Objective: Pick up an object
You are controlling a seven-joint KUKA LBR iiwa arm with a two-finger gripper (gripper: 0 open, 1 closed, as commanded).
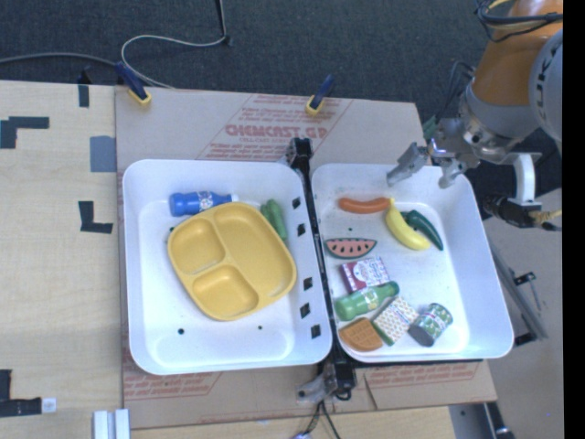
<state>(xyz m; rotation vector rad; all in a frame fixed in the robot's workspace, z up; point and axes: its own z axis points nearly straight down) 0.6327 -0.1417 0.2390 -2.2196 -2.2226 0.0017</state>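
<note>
your gripper [428, 165] hung spread and empty over the right bin's [489, 273] far rim, the approach step. the hot dog [364, 205] and banana [405, 230] lay just below; you would need to descend onto one.

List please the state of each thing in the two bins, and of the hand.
hand: open, holds nothing, above the right bin's far rim
yellow tray: lying flat in the left bin
blue bottle: on its side
green bottle: on its side
can: on its side
banana: lying flat, touching the green pepper
</note>
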